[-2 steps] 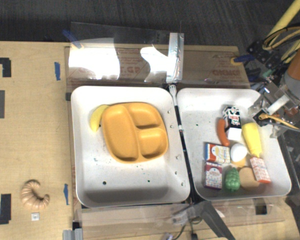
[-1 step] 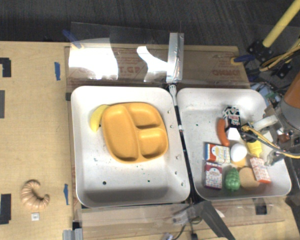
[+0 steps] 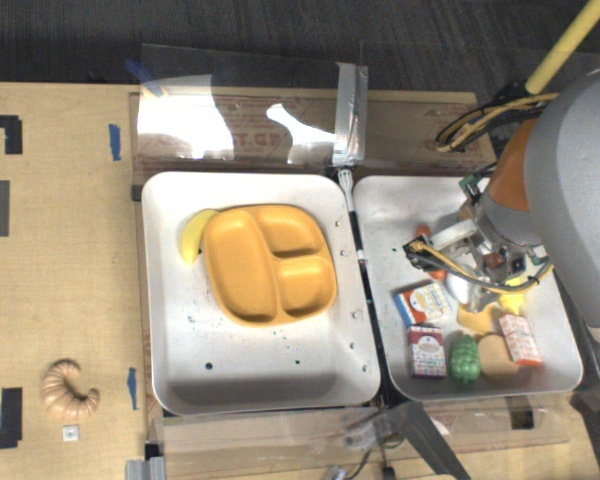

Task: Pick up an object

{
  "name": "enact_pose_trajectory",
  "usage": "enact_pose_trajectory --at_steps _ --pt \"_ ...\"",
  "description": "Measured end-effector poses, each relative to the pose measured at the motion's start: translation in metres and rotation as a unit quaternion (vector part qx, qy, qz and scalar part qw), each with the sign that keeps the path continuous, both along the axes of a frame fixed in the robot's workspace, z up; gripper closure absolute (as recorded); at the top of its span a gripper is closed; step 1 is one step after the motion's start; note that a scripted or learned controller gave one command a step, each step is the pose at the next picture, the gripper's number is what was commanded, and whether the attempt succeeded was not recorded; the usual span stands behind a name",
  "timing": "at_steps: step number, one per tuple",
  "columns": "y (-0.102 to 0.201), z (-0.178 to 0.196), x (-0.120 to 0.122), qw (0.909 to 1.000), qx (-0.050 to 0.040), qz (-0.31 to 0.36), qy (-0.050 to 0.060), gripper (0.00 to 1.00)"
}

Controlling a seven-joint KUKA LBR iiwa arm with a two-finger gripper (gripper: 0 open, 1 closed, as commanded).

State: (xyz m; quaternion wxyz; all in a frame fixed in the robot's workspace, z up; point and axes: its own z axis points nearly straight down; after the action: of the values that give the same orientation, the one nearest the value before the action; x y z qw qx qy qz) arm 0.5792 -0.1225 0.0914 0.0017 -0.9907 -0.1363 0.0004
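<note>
Orange tray (image 3: 270, 263), croissant (image 3: 70, 388) outside bins

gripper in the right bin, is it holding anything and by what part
Cannot be told. The gripper is low over the right bin, just above a yellow piece, but nothing is visibly between its fingers.

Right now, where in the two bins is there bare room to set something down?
The left bin has bare floor in front of the orange divided tray, toward its near rim. The right bin is bare at its far left corner. Its near half is crowded: small cartons, a green toy, and the gripper above them.
</note>
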Motion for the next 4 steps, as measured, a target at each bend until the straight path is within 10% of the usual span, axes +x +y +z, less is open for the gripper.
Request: enact_pose_trajectory --at_steps 1,2,3,4 --pt "0.023 0.003 0.058 0.9994 -0.0007 -0.034 0.000 0.00" --pt "0.018 0.001 0.022 0.9994 -0.0007 -0.036 0.002 0.00" --pt "0.032 0.003 0.062 0.9994 -0.0011 -0.034 0.000 0.00" --pt "0.040 0.096 -0.023 0.9997 -0.0002 -0.025 -0.001 0.00"
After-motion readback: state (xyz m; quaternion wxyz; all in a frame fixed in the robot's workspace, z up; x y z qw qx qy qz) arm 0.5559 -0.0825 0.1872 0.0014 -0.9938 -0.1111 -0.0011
